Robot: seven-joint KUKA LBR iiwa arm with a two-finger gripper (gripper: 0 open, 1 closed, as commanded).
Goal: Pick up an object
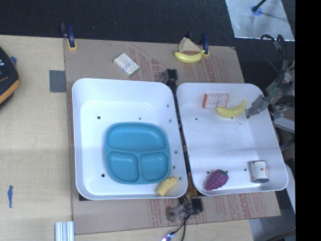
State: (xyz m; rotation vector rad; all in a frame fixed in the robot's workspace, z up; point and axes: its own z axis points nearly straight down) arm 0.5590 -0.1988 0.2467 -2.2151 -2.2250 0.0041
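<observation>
At the right bin's far edge: the gripper (256, 106) sits low over the rim, just beside the banana (231, 110).
Hand: too small and blurred to judge; I cannot tell how wide it stands, and nothing shows inside it.
Progress: by my reading, nothing is lifted yet; the approach looks nearly made, with the closing and raising left to do.
Likely target: the banana, lying flat on the right bin (228, 149) floor, touching or just beside the orange-and-white packet (214, 100).
Long axis: roughly left to right across the view, the right tip tilted up toward the gripper.
Others in that bin: grapes (216, 179) and a small can (259, 171) near the front, well apart from the hand.
</observation>
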